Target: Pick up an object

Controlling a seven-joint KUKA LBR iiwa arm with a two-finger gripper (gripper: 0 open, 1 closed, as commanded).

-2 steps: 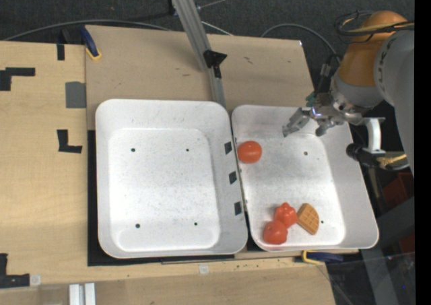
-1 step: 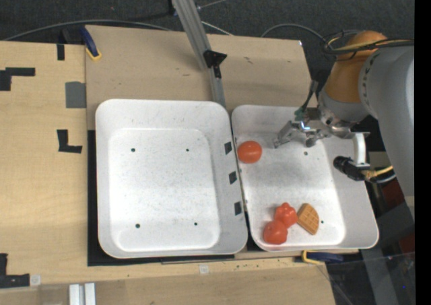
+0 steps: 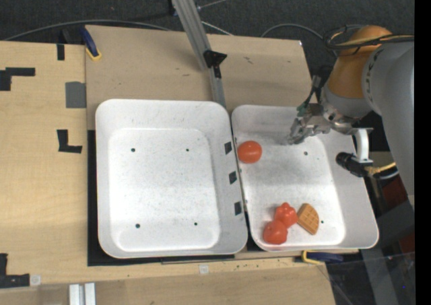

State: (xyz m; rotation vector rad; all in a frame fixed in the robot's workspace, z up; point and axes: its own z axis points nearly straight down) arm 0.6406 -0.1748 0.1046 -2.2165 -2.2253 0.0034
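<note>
I see a round orange-red ball [image 3: 250, 151] in the right bin [image 3: 350, 229], my end effector [image 3: 301, 130] poised at its two o'clock, finger state unclear.

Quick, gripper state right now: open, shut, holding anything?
Gripper: cannot be told; it sits low over the right bin, with nothing seen in it.

Grey arm [image 3: 397, 88], orange band [image 3: 350, 71] above wrist, small metal pincer [image 3: 300, 132], black cables
</note>
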